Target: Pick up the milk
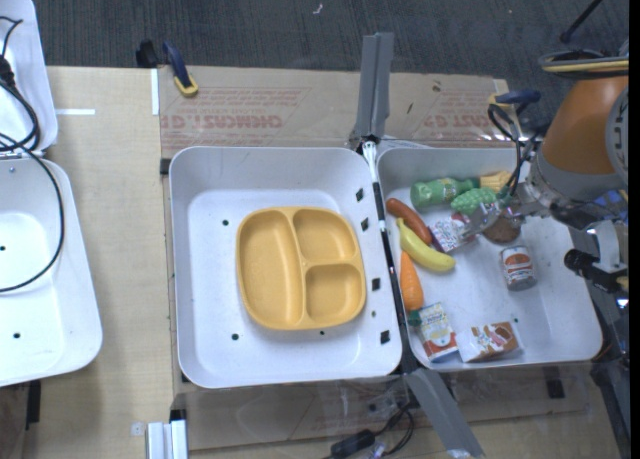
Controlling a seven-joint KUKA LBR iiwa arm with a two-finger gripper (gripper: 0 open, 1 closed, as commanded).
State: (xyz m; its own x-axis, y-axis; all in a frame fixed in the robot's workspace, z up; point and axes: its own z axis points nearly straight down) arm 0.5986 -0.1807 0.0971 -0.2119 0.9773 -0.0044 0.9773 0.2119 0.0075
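The small white milk carton (437,332) lies at the right white bin's (560,347) front edge (beside an orange carrot (410,282)), well apart from the gripper (500,215) hovering farther back.

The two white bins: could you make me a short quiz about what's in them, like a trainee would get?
1. True or false: the yellow divided plate lies in the left bin.
2. Which lies nearer the right bin's front edge?
A. milk carton
B. green bottle
C. banana
3. Fill in: the carrot lies against the bin's ___ wall.

Key: 1 true; 2 A; 3 left.
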